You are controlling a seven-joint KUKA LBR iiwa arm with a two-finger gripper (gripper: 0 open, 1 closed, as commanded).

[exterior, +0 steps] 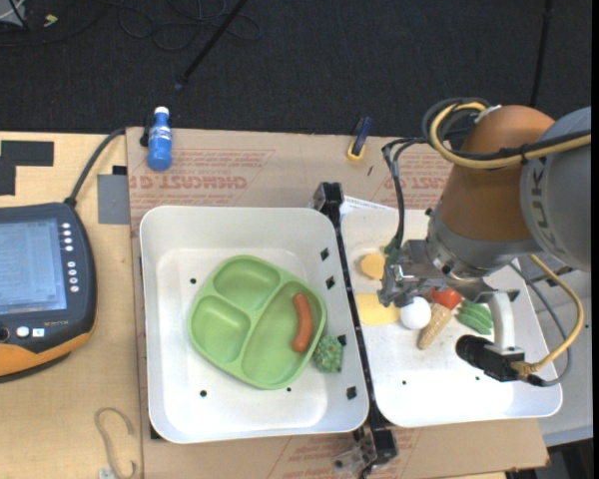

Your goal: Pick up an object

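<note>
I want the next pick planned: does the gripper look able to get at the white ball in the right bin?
Probably yes. The gripper hangs just above the white ball, which lies uncovered, though the ice cream cone and a yellow piece crowd its sides.

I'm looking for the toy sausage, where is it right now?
The sausage lies in the right compartment of the green divided plate in the left bin, just above the broccoli.
</note>
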